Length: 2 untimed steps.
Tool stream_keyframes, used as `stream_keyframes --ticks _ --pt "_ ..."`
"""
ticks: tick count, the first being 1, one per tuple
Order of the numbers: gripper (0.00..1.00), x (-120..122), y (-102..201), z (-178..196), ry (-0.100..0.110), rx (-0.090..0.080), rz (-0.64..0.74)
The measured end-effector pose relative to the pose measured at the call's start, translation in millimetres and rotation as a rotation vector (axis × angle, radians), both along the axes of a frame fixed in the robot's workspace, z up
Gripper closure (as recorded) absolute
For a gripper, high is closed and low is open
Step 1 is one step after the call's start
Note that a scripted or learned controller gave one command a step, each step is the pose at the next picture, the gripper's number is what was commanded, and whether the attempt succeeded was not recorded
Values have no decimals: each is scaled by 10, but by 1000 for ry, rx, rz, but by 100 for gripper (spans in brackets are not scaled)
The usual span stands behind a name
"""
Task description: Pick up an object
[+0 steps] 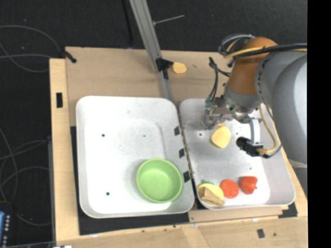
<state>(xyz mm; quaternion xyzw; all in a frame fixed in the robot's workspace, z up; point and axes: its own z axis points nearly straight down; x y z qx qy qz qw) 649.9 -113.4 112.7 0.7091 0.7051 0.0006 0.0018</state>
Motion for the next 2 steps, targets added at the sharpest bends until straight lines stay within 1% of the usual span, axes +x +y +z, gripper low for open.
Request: stream_keyframes --ticks 1,2 --pt "100 3 24 644 -4 2 5" --pt "100 77 -11 1280 -5 1 8"
